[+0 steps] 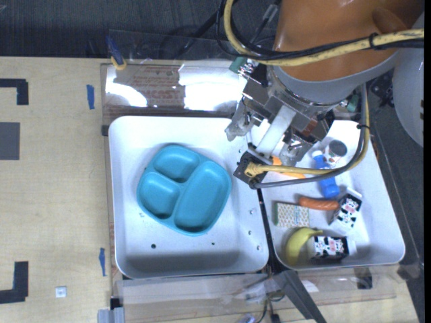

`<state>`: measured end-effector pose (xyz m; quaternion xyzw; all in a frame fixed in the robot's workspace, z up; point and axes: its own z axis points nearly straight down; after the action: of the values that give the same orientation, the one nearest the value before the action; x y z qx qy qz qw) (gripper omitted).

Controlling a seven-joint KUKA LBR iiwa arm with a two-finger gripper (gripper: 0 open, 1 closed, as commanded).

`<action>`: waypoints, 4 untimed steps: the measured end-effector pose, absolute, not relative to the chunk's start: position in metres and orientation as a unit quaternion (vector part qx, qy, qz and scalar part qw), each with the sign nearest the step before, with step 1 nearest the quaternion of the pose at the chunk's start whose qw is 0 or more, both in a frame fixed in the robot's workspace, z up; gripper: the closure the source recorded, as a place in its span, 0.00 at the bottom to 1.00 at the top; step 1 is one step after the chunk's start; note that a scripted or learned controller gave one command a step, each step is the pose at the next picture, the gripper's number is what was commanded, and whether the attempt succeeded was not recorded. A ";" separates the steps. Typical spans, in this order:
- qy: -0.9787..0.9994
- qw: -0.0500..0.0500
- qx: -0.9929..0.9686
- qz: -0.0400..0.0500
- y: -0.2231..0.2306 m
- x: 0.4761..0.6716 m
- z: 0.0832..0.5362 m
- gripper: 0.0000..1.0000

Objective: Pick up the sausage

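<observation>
Hovering hand (286,143): above the rear of the right bin, close to the wall shared with the left bin; unable to tell whether released or clenched; nothing seen held.
Sausage (318,202): orange, lying flat near the middle of the right bin; forward of the hand and apart from it.
Right bin (387,227): crowded.
Neighbours of sausage: blue piece (328,187) just behind it, perhaps touching; checked card (291,214) just beside its left end; black-and-white patterned block (348,210) against its right end.
Front of right bin: yellow-green ball (298,244) with a second patterned block (330,246) beside it.
Rear of right bin: small white cup (331,151).
Left bin (128,247): blue divided plate (183,188), well apart from the sausage.
Surface (54,180): pale wood, bare beside the bins.
Done, by judgement: little beyond standing over the correct bin.
Left, by judgement: lining up over the sausage, descent, closing, lift.
Risk, by judgement: catching the blue piece or patterned block along with the sausage.
</observation>
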<state>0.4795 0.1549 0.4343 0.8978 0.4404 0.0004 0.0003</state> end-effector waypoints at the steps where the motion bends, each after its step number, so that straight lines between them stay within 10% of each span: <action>1: 0.442 0.001 0.897 0.001 0.156 0.480 0.444 1.00; 2: 0.454 0.000 0.891 -0.001 0.221 0.479 0.349 1.00; 3: 0.477 0.000 0.879 0.000 0.224 0.564 0.313 1.00; 4: 0.674 0.000 0.739 0.001 0.225 0.564 0.360 1.00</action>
<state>0.5642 0.2248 0.3603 0.7391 0.6736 0.0012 0.0005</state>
